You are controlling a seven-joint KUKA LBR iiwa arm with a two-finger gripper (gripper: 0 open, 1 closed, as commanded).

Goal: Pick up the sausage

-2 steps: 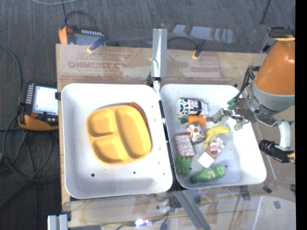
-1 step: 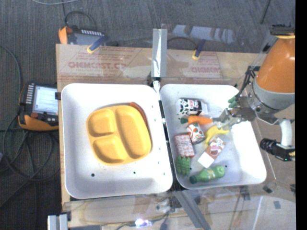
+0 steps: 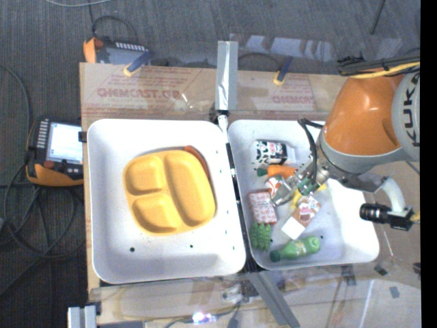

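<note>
The best match for the sausage [image 3: 195, 155] is a reddish-brown strip peeking out from the upper right corner of the yellow tray [image 3: 171, 190] in the left bin [image 3: 109, 142]. It touches the tray's rim and is largely tucked behind or under it, so its full length is hidden. What shows curves round that corner, running roughly from the tray's top edge down toward its right side.

The gripper [image 3: 300, 183] is well to the right of the tray, over the wall into the right bin [image 3: 355, 244], low among a clutter of small toy foods. Whether it is clenched on anything, or released, cannot be told (the wrist and the clutter blur together there).

So the target likely lies to the gripper's left and slightly up in the view, across the divider. A pink packet [image 3: 261, 207], right of the tray and between it and the gripper, could be mistaken for the target. The tray's rim would probably crowd any approach, so coming in across the strip's short side from the tray's outer corner seems the safer line.
</note>
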